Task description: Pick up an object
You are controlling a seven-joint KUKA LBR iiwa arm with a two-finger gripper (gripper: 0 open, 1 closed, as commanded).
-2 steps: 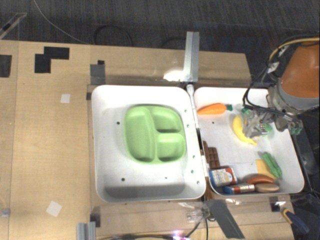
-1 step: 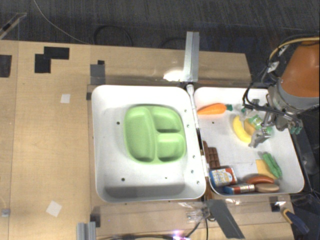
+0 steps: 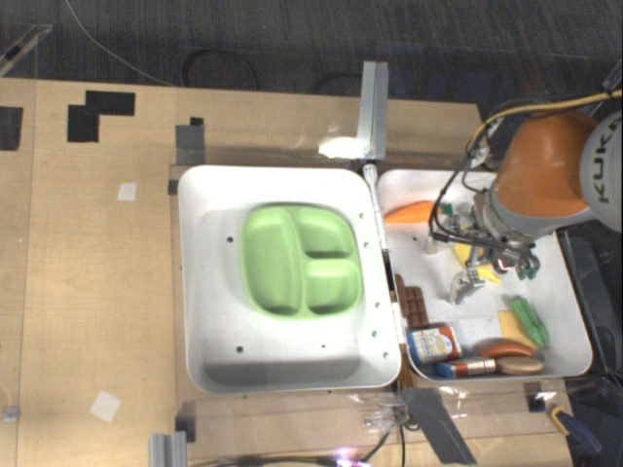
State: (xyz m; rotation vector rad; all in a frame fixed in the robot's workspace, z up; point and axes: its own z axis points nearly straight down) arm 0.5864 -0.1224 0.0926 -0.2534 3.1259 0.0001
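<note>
The likeliest target is a yellow object (image 3: 474,259) in the right bin (image 3: 574,300), lying directly beneath the gripper (image 3: 474,282). The gripper hangs low over it, and whether the jaws are spread or pressed together cannot be told. No item is seen held, so the pick is judged not yet done; closing and lifting remain. Beyond the yellow object, toward the bin's far wall, lies an orange carrot (image 3: 409,212). Nearer the front wall lie a green vegetable (image 3: 531,321), a chocolate bar (image 3: 414,305), a small carton (image 3: 433,341) and a hot dog (image 3: 506,351). The left bin (image 3: 209,290) holds a green divided tray (image 3: 300,259). Both bins sit on the counter (image 3: 88,290).
</note>
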